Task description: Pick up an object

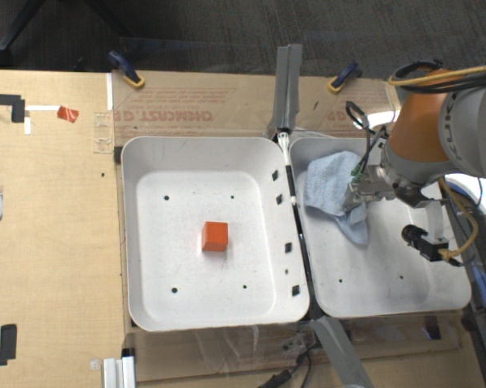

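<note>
A light blue cloth (330, 184) lies crumpled in the upper left part of the right bin (388, 285), with a narrow tail reaching down to the right. My gripper (357, 200) is right on the cloth's right edge, pressed into its folds. The grey arm with its orange band (416, 128) comes in from the right above it. A small red-orange block (215, 237) sits alone near the middle of the left bin (158, 176), far from the gripper.
A raised divider (291, 208) with black clips separates the two bins. Cables and a black fitting (420, 241) hang from the wrist over the right bin. Cardboard sheets cover the bench to the left and behind, with clamps at the back edge.
</note>
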Robot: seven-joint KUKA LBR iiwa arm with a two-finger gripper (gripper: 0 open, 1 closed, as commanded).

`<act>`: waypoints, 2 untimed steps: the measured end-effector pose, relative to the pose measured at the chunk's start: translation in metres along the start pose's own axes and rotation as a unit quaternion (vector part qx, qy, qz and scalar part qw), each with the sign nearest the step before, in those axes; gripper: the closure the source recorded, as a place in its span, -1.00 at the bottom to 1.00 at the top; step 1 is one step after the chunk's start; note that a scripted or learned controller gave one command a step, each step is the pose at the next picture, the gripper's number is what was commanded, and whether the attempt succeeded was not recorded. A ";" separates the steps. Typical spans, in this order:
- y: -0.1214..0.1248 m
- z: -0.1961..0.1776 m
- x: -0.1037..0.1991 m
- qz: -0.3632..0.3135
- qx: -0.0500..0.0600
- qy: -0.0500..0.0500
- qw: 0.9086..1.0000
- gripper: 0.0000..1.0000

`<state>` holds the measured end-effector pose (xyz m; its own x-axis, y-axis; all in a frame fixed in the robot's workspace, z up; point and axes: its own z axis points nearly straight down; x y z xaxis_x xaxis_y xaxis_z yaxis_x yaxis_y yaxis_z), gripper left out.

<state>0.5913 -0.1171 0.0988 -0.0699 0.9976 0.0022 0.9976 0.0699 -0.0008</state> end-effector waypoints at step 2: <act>0.058 -0.066 0.014 0.120 0.005 -0.001 0.993 1.00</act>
<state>0.6485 -0.0989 0.1643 0.1696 0.9855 -0.0022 0.9855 -0.1696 -0.0104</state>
